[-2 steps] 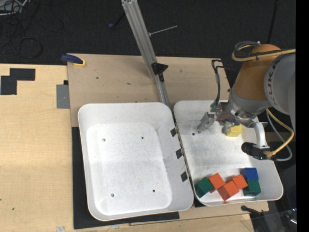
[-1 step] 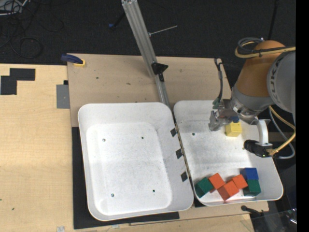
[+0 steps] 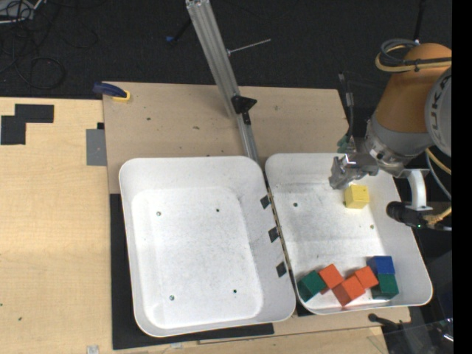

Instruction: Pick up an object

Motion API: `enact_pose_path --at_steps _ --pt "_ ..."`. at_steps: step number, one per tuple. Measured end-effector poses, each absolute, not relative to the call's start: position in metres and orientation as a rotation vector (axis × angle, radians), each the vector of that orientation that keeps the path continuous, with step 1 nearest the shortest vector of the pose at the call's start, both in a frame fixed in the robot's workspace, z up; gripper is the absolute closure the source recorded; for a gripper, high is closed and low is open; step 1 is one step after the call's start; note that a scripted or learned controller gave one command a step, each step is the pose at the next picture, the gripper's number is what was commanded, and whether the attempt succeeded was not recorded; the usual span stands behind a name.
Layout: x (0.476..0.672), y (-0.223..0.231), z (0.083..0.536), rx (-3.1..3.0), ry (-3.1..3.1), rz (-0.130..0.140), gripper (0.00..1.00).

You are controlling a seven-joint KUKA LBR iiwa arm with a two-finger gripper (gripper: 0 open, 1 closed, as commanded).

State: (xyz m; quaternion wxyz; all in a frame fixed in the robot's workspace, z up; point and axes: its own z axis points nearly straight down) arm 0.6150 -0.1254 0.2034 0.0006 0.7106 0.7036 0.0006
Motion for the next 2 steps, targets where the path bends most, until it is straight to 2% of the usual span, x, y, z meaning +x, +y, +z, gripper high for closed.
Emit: enact_pose_path --at_steps 1,2 --pt "0.615 -0.127 0.237 2.226 2.215 0.002 1.00" --pt "0.626 -0.075 0.243 2.218 2.227 0.002 1.00"
